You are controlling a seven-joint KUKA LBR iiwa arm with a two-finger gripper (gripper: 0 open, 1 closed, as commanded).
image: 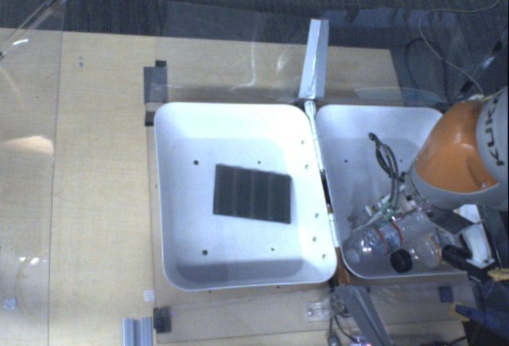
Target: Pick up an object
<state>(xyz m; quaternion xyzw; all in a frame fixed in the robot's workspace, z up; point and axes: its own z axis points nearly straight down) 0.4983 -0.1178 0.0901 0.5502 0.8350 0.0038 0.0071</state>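
A dark ribbed rectangular pad (252, 193) lies flat in the middle of the left bin (179, 138). In the right bin (350, 130), a clear plastic bottle (380, 242) with a black cap (400, 260) lies near the front wall. My gripper (391, 213) reaches down into the right bin just above the bottle, below the orange band (453, 153) of the arm. Thin cables (384, 152) hang beside it. Whether it touches the bottle is unclear.
A metal divider post (314, 58) stands behind the seam between the bins. Clear acrylic sheets lie on the wooden bench (79, 177) to the left. Black brackets (157, 74) sit at the left bin's corners. Clamps and wiring (358, 320) crowd the front right.
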